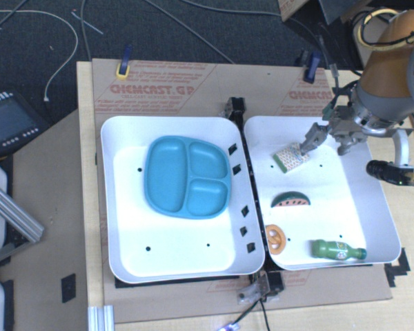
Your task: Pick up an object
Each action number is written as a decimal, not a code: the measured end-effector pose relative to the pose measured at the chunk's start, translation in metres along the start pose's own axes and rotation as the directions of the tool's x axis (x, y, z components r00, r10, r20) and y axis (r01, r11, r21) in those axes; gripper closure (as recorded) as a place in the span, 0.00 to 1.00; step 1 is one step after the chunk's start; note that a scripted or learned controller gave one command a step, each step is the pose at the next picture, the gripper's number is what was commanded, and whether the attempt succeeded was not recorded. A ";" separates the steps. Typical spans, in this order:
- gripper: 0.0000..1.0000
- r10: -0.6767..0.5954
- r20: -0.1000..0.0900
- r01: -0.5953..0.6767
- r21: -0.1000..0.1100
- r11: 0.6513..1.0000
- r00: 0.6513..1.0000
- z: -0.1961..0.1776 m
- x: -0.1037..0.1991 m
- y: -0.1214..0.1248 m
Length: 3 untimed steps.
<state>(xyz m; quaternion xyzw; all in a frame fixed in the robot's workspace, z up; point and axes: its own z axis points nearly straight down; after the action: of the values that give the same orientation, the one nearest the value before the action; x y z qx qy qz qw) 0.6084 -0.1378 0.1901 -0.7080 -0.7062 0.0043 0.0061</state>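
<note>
The sponge [290, 159], a small pale block with green dots, is the likeliest thing to be picked, since the claw [329, 142] hangs right beside it. It lies near the 11 o'clock part of the right bin [372, 205], tilted, with one end toward the claw's near finger [310, 142]. That finger appears to touch or just reach the sponge's 2 o'clock end; the other finger [348, 143] stands well off toward 3 o'clock. So the claw is spread apart, and nothing sits between its fingers. The sponge is not held, as far as I can judge.

The other pieces lie loose on the bin floor, likely scattered as targets: a watermelon slice [290, 200] at the bin's centre, a pretzel [275, 238] at 7 o'clock against the wall, and a green bottle [338, 250] on its side at 6 o'clock. The left bin [124, 185] carries a blue divided plate [188, 176] lying flat, well apart from the arm's work. Both bins rest side by side on the surface [90, 205], which keeps each within the arm's reach from 3 o'clock.
</note>
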 end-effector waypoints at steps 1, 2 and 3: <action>0.00 -0.003 0.002 0.003 -0.014 1.000 1.000 -0.008 0.000 0.003; 0.00 -0.003 0.001 0.003 -0.009 1.000 1.000 0.035 0.001 0.000; 0.00 -0.001 0.001 0.001 -0.011 1.000 1.000 0.095 -0.005 0.002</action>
<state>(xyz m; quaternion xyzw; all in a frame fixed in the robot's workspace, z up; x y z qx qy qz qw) 0.6093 -0.1430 0.0953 -0.7076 -0.7067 0.0008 0.0021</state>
